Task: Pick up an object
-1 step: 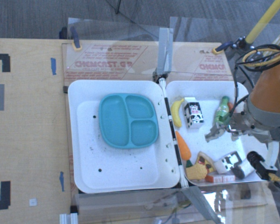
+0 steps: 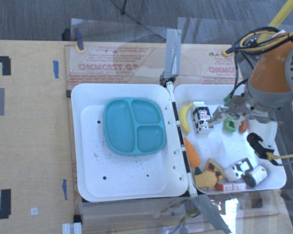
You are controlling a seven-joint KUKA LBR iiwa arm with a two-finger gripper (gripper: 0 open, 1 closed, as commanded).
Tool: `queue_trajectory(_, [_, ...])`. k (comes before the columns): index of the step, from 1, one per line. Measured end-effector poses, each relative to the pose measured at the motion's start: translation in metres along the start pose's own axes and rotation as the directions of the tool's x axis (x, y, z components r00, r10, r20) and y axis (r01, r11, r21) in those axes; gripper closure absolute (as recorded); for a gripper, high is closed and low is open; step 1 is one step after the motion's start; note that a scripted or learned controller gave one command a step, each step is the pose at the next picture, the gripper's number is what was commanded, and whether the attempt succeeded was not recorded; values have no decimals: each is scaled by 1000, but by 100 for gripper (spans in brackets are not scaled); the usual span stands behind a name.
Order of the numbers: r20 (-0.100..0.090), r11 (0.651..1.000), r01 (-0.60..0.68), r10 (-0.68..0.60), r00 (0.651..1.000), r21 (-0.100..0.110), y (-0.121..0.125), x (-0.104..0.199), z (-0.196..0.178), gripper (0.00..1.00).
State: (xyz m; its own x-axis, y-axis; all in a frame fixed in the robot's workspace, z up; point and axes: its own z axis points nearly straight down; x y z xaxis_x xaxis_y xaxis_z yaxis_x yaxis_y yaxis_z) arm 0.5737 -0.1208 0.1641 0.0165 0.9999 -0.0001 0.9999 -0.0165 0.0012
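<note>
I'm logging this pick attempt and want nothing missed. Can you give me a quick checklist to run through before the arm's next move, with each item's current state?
1. Gripper is over the right white bin: ok.
2. A target lies close by, the small green toy: ok.
3. Something is held between the fingers: cannot tell.
4. Neighbours clear of the target: not ok, a small red piece lies right beside it.
5. Teal divided plate in the left bin is out of the way: ok.
</note>
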Motion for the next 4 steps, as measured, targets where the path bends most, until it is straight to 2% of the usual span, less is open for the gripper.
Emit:
queue_trajectory(1, [-3, 993, 119, -119, 993, -17, 36, -31, 55, 0])
queue_trajectory(2, [16, 953, 302, -302, 953, -28, 87, -1, 56, 0])
queue_trajectory(3, [19, 952, 305, -304, 952, -42, 91, 1, 41, 100])
queue_trajectory(4, [4, 970, 241, -241, 970, -6, 95, -26, 60, 100])
